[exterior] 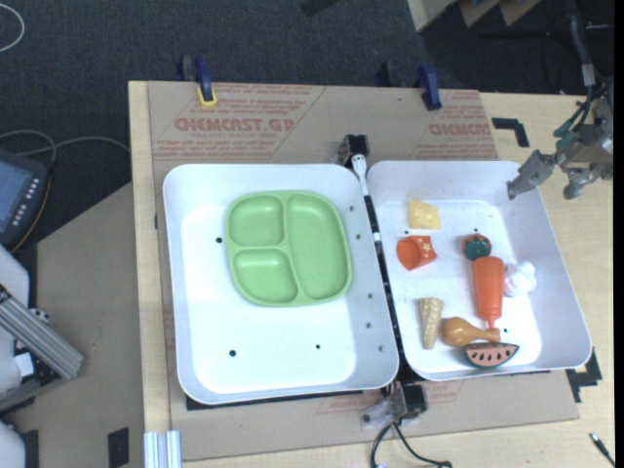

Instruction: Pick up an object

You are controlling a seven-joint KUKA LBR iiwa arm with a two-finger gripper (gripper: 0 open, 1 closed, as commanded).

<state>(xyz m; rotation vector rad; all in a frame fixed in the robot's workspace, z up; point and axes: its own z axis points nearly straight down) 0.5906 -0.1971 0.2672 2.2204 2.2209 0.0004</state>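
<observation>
At right edge of frame, grey two-finger pincer point(551, 172) hovers, fingers apart and empty, above white right-hand bin point(556, 261); approach step, next descend onto orange plastic carrot point(487, 288).

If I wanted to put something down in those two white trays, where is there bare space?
In the left bin, bare floor rings the green divided plate, widest in front of it. In the right bin, the far strip behind the yellow piece is free. It is crowded near the front, where carrot, cone, drumstick and watermelon slice cluster.
</observation>
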